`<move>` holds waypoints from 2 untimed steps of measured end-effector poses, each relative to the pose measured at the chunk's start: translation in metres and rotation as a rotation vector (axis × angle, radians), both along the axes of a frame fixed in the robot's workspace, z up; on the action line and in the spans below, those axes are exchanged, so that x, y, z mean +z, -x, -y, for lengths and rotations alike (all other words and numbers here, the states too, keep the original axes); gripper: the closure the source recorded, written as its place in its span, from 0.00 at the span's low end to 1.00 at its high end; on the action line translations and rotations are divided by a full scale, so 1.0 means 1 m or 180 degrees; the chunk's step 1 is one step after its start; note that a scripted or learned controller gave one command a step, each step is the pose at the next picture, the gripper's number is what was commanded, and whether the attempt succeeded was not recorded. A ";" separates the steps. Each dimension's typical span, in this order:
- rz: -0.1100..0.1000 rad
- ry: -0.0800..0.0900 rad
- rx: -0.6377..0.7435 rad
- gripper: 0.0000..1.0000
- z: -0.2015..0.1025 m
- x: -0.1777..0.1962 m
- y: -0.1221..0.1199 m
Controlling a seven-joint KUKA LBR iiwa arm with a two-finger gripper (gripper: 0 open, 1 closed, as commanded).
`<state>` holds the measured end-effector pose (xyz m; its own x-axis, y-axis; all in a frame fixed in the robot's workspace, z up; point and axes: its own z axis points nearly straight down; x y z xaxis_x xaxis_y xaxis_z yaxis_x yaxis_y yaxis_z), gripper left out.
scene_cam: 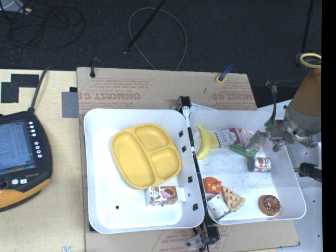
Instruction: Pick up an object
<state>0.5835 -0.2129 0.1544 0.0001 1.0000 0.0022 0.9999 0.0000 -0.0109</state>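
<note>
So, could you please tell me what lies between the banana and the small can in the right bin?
In the camera view, a red-and-white wrapper and a green stick-like item lie between banana and can.

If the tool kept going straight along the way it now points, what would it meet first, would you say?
Probably the small can, lying just below and left of the tool in the right bin; the green item sits close beside it, and depth is unclear.

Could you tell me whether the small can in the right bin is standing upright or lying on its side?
On its side: the can lies lengthwise on the right bin's floor, its round end facing left.
</note>
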 end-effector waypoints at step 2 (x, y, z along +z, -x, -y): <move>-0.0039 0.0007 0.0032 0.00 -0.039 -0.069 -0.058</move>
